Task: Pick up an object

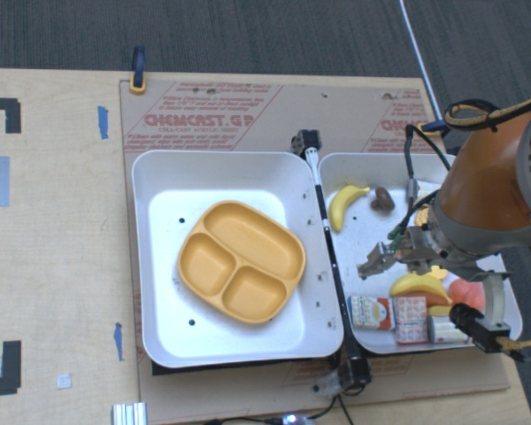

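Note:
The right bin (365,168) holds a yellow banana (345,204) and a small brown lump (383,199) near its far side. Nearer the front lie a second yellow fruit (420,283), a pink piece (467,290) and two small printed cartons (372,312) (410,317). My gripper (382,251) hangs over the middle of this bin, just left of the second yellow fruit and in front of the banana. Its fingers stand open with nothing between them. The arm's orange band and wrist hide the bin's right part.
The left bin (159,193) holds a yellow-orange three-compartment plate (241,261). A raised divider (323,228) runs between the two bins. A white tube (442,328) lies by the cartons at the right bin's front edge. Cables loop above the arm.

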Tool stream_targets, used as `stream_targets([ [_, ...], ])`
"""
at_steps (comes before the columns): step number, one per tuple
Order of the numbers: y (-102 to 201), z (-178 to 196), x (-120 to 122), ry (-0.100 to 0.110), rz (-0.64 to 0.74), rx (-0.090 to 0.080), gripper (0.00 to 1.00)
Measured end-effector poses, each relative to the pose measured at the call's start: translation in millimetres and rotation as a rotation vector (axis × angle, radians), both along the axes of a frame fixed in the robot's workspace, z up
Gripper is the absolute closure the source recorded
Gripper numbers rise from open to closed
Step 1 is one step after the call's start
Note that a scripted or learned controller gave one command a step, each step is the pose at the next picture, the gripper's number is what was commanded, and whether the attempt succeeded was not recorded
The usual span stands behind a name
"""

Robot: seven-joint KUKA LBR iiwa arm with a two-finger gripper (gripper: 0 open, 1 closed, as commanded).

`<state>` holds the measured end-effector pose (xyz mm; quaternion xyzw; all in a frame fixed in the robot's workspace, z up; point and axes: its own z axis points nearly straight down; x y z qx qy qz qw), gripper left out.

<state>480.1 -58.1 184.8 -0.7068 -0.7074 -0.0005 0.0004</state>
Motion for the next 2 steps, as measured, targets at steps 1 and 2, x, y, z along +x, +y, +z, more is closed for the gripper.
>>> stream_targets([
  [1,-56.8,-86.7,8.3,-0.016,0.000,-0.007,0.00],
  [2,-58.5,-75.4,10.1,-0.023,-0.003,-0.012,1.00],
])
